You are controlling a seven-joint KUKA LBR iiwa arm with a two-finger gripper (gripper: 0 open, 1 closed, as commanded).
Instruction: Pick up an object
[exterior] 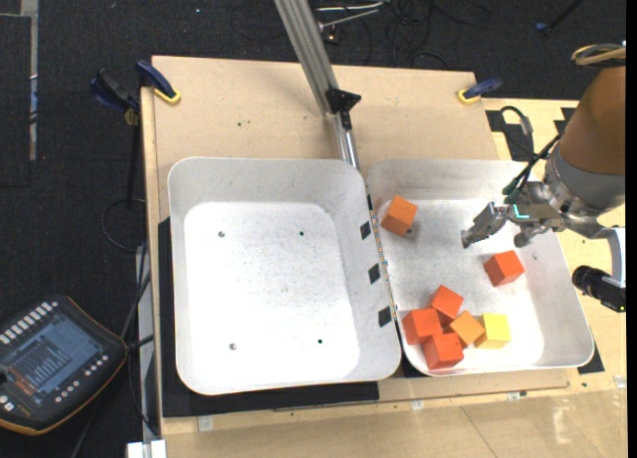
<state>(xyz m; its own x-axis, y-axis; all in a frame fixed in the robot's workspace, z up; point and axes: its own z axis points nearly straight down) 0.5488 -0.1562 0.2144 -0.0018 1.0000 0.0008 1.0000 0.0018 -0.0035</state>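
We see the blocks all lying in the right bin point(557, 346). One red-orange block point(504, 268) sits alone near the bin's right side, just below and a little right of the gripper point(495, 232). An orange block point(399, 216) rests apart at the bin's upper left, close to the wall shared with the left bin point(189, 247). Toward the lower part of the right bin we find a tight cluster: red-orange blocks point(435, 329) pressed together, an orange one point(467, 328) touching them, and a yellow block point(496, 329) just beside that.

The gripper hangs over the middle of the right bin, between the lone orange block and the lone red-orange block, touching neither as far as we can judge. Its two fingers point(478, 227) are spread apart with nothing between them. The grey arm point(587, 172) comes in from the right.

Both bins rest on a tan surface point(249, 98), held by blue clamps point(154, 78) at the far corners. A slanted metal pole point(304, 33) crosses overhead, and a teach pendant point(50, 361) lies at lower left.
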